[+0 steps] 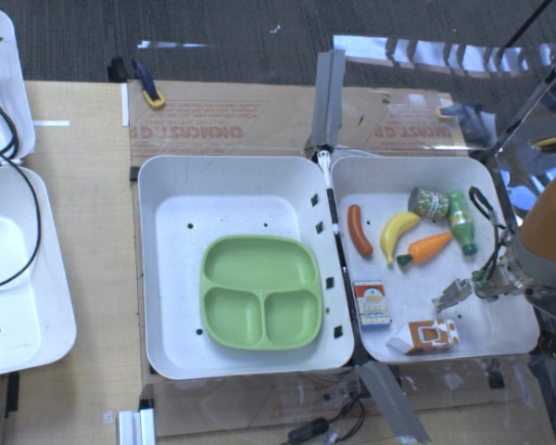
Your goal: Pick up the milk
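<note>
1. Camera view: two shallow white bins sit side by side on the wooden worktop (83, 156), the left bin (157, 276) touching the right bin (500, 327) along a shared edge.
2. The left bin holds a green divided plate (261, 292) with three compartments, lying flat near the bin's middle.
3. The milk (425, 336), a small white and orange carton, lies on its side at the near edge of the right bin, apart from every other object.
4. Just to its left, against the dividing wall, lies a small box (372, 305) with a white, orange and blue face.
5. Farther back in the right bin are a red sausage (360, 231), a yellow banana (396, 235) and an orange carrot (425, 247), set close together in a row.
6. Behind the carrot sit a green bottle (461, 222) and a crumpled green packet (429, 203), just beside each other.
7. The arm comes in from the right, and its gripper (465, 291) hangs over the right side of the right bin, above and to the right of the milk.
8. One slim metal finger (452, 293) shows, pointing toward the bin floor; I cannot tell whether the fingers stand wide or narrow, and nothing shows between them.
9. The milk lies near the gripper, not touching it.
</note>
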Controlling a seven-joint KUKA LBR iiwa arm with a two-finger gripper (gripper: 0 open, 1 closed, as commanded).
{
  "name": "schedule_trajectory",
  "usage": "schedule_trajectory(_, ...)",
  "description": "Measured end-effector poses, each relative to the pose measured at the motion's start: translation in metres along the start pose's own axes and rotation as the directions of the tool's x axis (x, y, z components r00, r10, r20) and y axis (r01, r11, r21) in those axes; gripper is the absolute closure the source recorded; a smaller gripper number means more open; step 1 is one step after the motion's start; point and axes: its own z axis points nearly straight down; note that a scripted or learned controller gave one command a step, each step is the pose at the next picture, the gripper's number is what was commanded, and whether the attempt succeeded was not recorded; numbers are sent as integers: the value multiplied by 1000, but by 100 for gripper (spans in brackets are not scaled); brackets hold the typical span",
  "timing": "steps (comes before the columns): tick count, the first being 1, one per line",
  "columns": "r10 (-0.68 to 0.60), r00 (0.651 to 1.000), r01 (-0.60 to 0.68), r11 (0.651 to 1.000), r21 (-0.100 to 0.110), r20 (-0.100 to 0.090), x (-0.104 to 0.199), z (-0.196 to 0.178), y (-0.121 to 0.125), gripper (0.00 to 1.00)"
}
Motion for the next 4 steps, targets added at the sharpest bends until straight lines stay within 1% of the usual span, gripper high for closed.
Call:
schedule_trajectory(1, -101, 995, 101, 995, 1, -1, 79, 0, 16, 0)
schedule_trajectory(2, -261, 965, 261, 965, 0, 1, 25, -15, 5, 0)
schedule_trajectory(3, -316, 949, 316, 949, 1, -1, 73, 0, 15, 0)
schedule_trajectory(4, -391, 921, 391, 921, -1, 2, 6, 0, 2, 0)
